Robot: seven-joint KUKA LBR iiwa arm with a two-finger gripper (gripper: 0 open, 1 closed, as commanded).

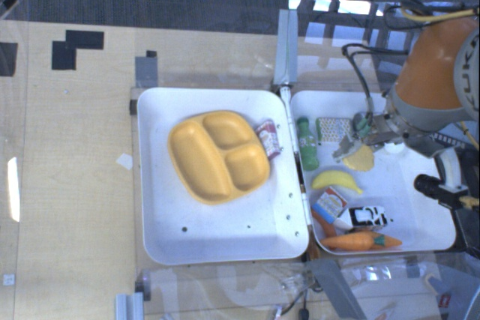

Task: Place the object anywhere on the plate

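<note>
While the gripper (352, 140) hung low over the pale yellow wedge-shaped piece (361, 159), right of the yellow three-part plastic plate (218, 155), I could not tell its grip. A weak pinch might have dropped the piece beside the yellow banana (337, 180).

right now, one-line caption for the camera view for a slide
Arm's gripper over the right bin among toy food, yellow plate waiting in the left bin.
</note>
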